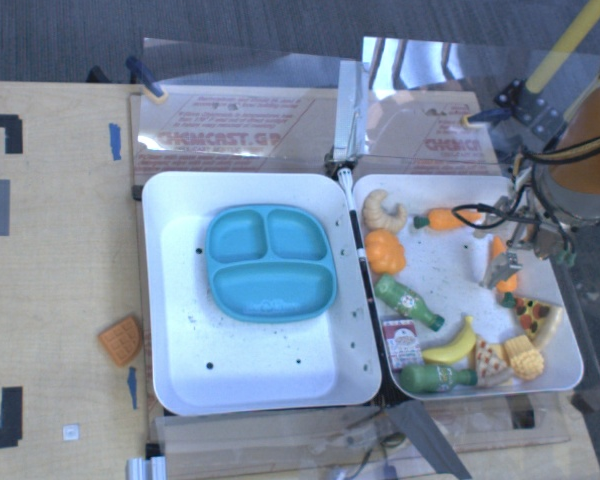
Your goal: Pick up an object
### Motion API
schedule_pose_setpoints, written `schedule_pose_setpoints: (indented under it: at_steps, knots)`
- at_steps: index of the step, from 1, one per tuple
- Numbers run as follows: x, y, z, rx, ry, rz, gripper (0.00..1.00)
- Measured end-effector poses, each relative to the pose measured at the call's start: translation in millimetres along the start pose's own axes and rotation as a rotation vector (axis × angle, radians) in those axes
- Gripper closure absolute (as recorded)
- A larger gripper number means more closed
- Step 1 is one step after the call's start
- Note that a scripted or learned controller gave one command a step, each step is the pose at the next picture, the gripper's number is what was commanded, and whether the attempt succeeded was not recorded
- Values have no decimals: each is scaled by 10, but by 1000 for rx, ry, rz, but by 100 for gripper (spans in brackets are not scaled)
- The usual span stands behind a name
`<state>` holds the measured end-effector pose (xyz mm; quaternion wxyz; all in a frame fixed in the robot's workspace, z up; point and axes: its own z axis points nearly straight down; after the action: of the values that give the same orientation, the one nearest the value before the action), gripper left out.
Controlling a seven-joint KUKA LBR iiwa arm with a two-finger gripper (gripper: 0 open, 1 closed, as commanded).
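The right bin (570, 368) holds several toy foods: a croissant (383, 208), an orange pumpkin (385, 253), a carrot (442, 220), a green bottle (408, 303), a red box (402, 343), a banana (453, 346), a second green bottle (437, 376), a pizza slice (492, 361), corn (523, 356) and another pizza slice (535, 315). My gripper (504, 264) hangs low over the bin's right side, right at a small orange piece (506, 286). Cables and the wrist hide the contact, so I cannot tell whether anything is held.
The left bin (170, 368) carries a blue divided plate (271, 263). A brown waffle-like toy (121, 340) lies on the bench left of the bins. Clear plastic panels (240, 118) stand behind both bins. The arm (580, 158) enters from the right.
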<state>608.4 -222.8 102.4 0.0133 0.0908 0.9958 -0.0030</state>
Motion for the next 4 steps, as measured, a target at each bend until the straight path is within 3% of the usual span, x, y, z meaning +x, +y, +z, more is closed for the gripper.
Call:
schedule_pose_setpoints:
  at_steps: [1,2,3,4]
  knots:
    - [120,-26,139,-3,19,124,0]
    - [73,-23,-11,-1,4,122,100]
    - [78,-20,0,-1,6,122,0]
    - [168,-36,137,-2,20,187,0]
